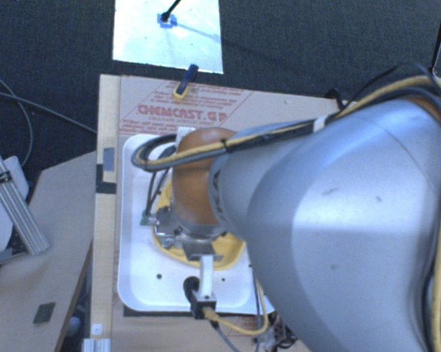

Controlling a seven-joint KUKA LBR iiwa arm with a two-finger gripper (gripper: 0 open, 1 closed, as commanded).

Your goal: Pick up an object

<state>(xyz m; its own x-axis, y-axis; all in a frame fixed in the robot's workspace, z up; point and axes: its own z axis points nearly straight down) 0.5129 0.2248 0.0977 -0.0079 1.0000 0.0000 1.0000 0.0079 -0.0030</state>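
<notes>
The grey arm with its orange band (194, 173) reaches from the right over the left white bin (134, 278). Its wrist points down into the bin, and the gripper (189, 241) sits low over a yellow object (234, 249) that lies on the bin floor. Parts of the yellow object show at both sides of the wrist. The wrist body hides the fingers and whatever lies between them.
The arm's large grey link (344, 240) covers the right side of the view and the right bin. Cables (158, 152) loop around the wrist. A cardboard sheet (187, 113) lies behind the bin, with a small blue and yellow item (186, 81) on its far edge.
</notes>
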